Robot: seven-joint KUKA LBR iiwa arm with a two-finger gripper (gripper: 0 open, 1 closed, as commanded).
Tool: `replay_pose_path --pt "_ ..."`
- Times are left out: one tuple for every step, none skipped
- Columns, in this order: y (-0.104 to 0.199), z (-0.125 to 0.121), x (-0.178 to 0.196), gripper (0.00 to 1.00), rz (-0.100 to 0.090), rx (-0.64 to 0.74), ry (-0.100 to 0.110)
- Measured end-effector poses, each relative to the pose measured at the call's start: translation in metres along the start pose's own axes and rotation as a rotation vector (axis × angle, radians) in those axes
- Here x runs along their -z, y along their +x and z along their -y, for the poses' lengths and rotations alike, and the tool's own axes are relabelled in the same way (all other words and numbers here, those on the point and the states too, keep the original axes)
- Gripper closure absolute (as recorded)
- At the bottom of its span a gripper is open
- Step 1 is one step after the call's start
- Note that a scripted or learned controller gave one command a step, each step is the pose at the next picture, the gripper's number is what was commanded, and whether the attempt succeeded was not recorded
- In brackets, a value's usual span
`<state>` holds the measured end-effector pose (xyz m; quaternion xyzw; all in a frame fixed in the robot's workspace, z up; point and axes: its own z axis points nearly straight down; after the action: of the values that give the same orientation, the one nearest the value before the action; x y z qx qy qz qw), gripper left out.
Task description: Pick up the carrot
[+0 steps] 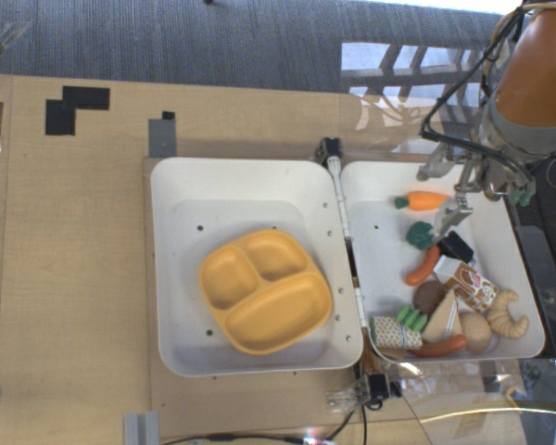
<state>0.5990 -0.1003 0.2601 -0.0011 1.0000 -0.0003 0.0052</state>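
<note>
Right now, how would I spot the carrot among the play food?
Look in the right-hand white bin. The carrot lies alone near its far edge, above the crowded pile of toy food. It is the orange tapered piece with a green stub on its left end, unlike the plain reddish sausage lower down.

Yellow plate (264, 291): divided, in the left bin (171, 248), well left of the tool.
Croissant (508, 311): right bin's (375, 188) near corner.
</note>
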Motion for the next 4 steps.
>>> replay_pose_path --pt "-0.061 0.043 -0.106 0.0 -0.01 0.136 -0.002" --pt "-0.064 0.065 -0.146 0.0 0.016 0.153 0.006" --pt "-0.067 0.1 -0.174 0.0 -0.021 -0.062 -0.005" --pt "-0.044 0.105 -0.172 0.0 0.001 -0.315 0.001"
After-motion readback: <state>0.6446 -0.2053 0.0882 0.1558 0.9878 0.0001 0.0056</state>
